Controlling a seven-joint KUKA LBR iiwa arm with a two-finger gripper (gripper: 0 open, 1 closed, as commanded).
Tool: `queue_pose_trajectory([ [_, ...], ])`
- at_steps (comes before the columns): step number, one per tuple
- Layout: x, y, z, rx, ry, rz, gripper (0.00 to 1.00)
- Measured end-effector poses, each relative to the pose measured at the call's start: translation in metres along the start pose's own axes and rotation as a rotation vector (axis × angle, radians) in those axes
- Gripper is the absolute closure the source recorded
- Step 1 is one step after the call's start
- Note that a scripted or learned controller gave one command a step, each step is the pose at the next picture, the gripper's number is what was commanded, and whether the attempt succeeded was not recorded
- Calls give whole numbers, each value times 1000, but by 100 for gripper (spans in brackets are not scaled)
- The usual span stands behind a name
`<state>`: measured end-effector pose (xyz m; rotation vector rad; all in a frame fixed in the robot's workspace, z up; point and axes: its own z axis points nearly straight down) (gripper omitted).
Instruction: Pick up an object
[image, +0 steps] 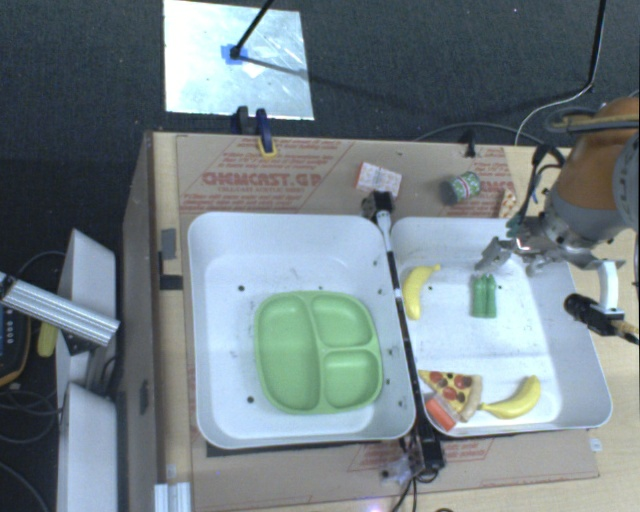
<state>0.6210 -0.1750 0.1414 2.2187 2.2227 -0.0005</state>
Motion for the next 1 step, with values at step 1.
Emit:
queue_pose_trajectory([
  [1,9,-18,56,0,1,0,0],
])
